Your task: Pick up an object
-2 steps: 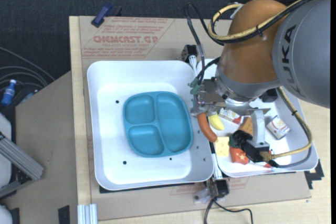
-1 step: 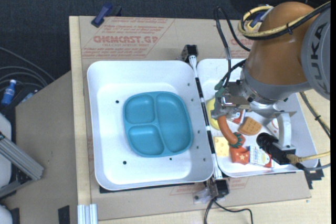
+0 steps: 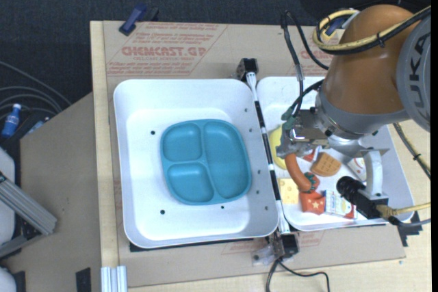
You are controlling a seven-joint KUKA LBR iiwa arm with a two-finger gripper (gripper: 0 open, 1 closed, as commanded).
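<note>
End effector [image 3: 295, 135]: low in the right bin [image 3: 383, 215], at that bin's left wall, over a cluster of small items; how far it is open, and whether it has hold of anything, cannot be told from this angle; step judged as the reach or descent toward a pick, not yet a confirmed grasp. Candidates: orange carrot-like piece [image 3: 295, 171] just below it; tan biscuit-like piece [image 3: 326, 163]; red item [image 3: 313, 202]; yellow piece [image 3: 289, 191]. Next move calls for closing on one piece, then a straight lift clear of the wall. Arm [image 3: 366, 72]: enters from the desk's right edge, wrist bent downward. Left bin [image 3: 137, 106]: holds a blue divided tray [image 3: 204, 161].
</note>
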